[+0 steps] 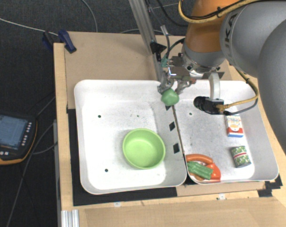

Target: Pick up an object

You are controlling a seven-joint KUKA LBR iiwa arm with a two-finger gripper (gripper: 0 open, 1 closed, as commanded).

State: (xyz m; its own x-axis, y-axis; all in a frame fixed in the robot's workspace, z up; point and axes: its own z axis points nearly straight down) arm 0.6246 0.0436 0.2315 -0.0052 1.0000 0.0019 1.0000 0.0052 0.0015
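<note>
My gripper (171, 92) hangs over the ridge between the two bins, near their far edge. A small round green object (170, 97) sits between its fingers, lifted above the bin floor. In the left bin (100, 108) a light green bowl (143, 148) rests near the front right. The right bin (200, 126) holds a small white and red carton (234, 126), a green can (240, 156) lying on its side, and an orange dish with green and red food (203, 168) at the front left corner.
A black cylindrical part (207, 104) of the arm's tooling juts over the right bin's back. A metal pole (143, 22) rises behind the bins. A handheld control pendant (10, 136) lies off the bench at the left.
</note>
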